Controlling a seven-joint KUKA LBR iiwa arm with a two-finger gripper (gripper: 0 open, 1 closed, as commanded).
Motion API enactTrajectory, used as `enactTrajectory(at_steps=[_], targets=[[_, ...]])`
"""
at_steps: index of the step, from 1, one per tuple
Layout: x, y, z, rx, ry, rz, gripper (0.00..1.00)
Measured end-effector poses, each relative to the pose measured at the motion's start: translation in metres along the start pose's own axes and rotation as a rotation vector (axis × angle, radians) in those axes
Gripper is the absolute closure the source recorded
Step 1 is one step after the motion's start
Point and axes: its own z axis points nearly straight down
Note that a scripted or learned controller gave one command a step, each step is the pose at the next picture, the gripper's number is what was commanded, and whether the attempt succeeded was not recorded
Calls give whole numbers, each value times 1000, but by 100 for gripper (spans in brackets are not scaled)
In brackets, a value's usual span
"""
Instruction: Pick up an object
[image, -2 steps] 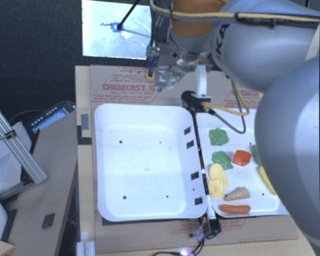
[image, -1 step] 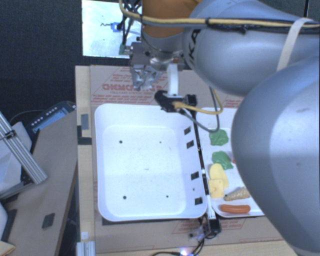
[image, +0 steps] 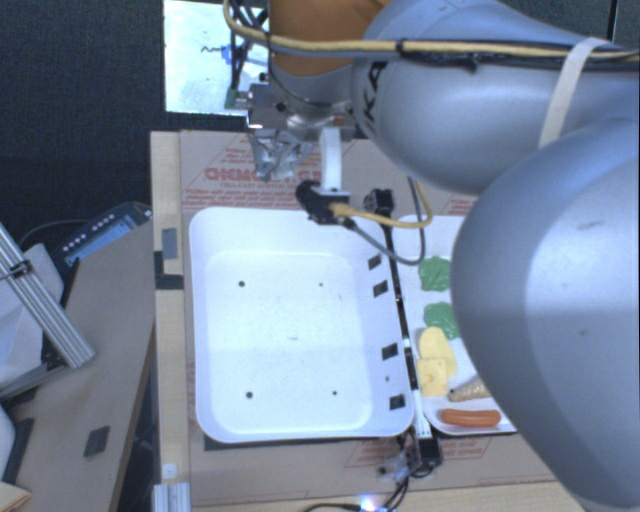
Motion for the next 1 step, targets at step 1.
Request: enactTrajectory(at_steps=[1], targets=[[1,-63,-162,-16,8,-3,100]])
